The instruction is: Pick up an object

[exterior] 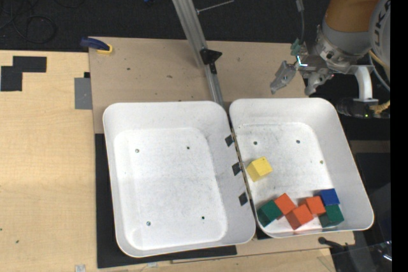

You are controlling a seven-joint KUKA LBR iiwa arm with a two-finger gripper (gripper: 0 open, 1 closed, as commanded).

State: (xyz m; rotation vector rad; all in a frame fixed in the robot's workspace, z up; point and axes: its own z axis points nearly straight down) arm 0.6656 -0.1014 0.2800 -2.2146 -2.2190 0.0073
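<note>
Now I see my gripper hanging above the far edge of the right bin, its two fingers spread apart with nothing between them. Inside that bin, the yellow block lies alone near the left wall. Orange, green and blue blocks crowd together in the near corner, well apart from the gripper.

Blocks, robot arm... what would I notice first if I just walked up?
Probably the colourful blocks: a yellow block sits alone near the right bin's left wall, and orange, green and blue ones crowd its near corner. Then the big arm's pincer, hanging above that bin's far edge.
</note>
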